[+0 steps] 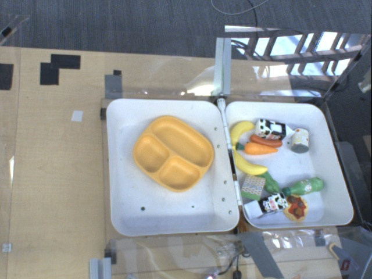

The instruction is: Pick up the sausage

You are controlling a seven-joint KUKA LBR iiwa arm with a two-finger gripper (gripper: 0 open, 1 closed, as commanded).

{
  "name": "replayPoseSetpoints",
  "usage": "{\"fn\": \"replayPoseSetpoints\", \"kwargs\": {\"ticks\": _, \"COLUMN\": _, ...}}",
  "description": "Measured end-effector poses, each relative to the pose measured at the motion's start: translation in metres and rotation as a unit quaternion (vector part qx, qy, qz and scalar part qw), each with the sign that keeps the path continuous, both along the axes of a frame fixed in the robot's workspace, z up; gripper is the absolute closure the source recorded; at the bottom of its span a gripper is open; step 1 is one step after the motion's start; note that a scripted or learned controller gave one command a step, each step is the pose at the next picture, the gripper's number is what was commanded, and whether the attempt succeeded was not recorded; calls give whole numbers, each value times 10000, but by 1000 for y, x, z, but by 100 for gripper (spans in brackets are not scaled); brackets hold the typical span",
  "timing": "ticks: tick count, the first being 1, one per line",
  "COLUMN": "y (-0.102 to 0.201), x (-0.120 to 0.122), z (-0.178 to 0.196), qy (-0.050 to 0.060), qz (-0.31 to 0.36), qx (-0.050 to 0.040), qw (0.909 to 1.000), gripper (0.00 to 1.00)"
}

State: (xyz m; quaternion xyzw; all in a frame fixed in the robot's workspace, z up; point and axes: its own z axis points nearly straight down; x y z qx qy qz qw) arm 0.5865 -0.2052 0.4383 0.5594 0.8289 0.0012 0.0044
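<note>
Red-orange sausage [265, 139]: judged to be the short oblong piece in the right bin [325, 156], lying touching the carrot [261, 149] and just beside the upper cow-patterned carton [271, 128].
Neighbours: the banana [244, 153] is curved along the bin's left wall, near the sausage's left end; the small can [299, 139] is set apart to its right.
End effector: its state cannot be told.
Step in hand: the approach is judged not yet begun; the sausage is untouched in the bin.
Next move: a descent over the sausage's middle is called for, with the jaws set across its short width, so that the carrot and the carton are not caught.
Risk: the carrot could be taken instead, being alike in shape and colour.
Counts: two white bins; one yellow divided plate [173, 152], in the left bin [125, 208]; two cow-patterned cartons; one carrot; one can; one green bottle [303, 186]; one sausage.
</note>
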Motion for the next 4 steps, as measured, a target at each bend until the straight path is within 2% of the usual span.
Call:
{"fn": "replayPoseSetpoints", "kwargs": {"ticks": 1, "y": 3, "x": 1, "z": -50, "qy": 6, "qz": 496, "qx": -2, "qw": 9988, "gripper": 100}}
{"fn": "replayPoseSetpoints", "kwargs": {"ticks": 2, "y": 1, "x": 6, "z": -58, "qy": 1, "qz": 1120, "qx": -9, "qw": 9937, "gripper": 100}}
{"fn": "replayPoseSetpoints", "kwargs": {"ticks": 3, "y": 0, "x": -51, "z": 0, "qy": -11, "qz": 1622, "qx": -24, "qw": 9868, "gripper": 100}}
{"fn": "replayPoseSetpoints", "kwargs": {"ticks": 4, "y": -1, "x": -98, "z": -186, "qy": 15, "qz": 1991, "qx": -11, "qw": 9800, "gripper": 100}}
